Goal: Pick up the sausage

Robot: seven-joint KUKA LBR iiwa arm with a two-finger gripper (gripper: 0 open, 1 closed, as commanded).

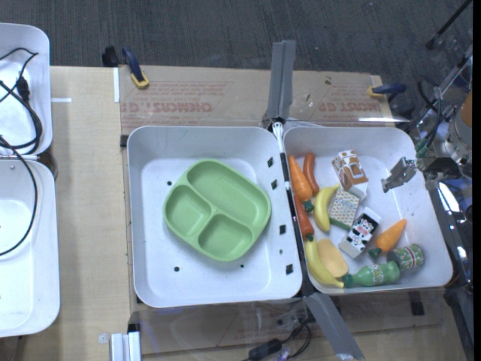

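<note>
Fingers (398, 174) state: can't tell. Sausage (310, 170) sits well left of them, touching carrot (299, 179); risk grabbing both.

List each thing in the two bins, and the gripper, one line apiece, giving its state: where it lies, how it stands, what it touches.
green plate: flat in the left bin, nothing on it.
sausage: lying in the right bin beside the carrot, not gripped.
carrot: lying along the bin's left wall.
milk carton: lying on its side.
green bottle: lying down by the near wall.
gripper: over the right bin, holding nothing.
</note>
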